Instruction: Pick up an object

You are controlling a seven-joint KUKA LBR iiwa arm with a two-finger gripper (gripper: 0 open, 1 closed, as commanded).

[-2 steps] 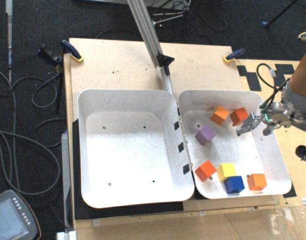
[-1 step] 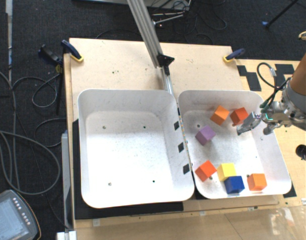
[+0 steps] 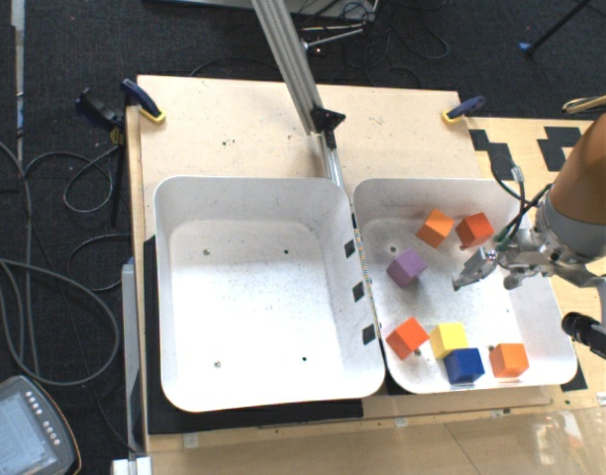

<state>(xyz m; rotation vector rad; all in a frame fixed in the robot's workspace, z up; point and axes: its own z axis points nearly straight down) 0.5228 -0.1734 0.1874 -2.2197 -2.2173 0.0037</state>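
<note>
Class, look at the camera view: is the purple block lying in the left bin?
No, the purple block lies in the right bin, near its left wall, among the other coloured blocks.

Two white bins (image 3: 253, 206) on a speckled beige bench (image 3: 244, 127) hold orange blocks (image 3: 436, 229), one purple (image 3: 407, 266), one yellow (image 3: 448, 338), one blue (image 3: 464, 365)

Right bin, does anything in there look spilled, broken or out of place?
Nothing stands out. The right bin holds loose blocks, all inside its walls: orange ones, a purple block, a yellow block and a blue block.
</note>
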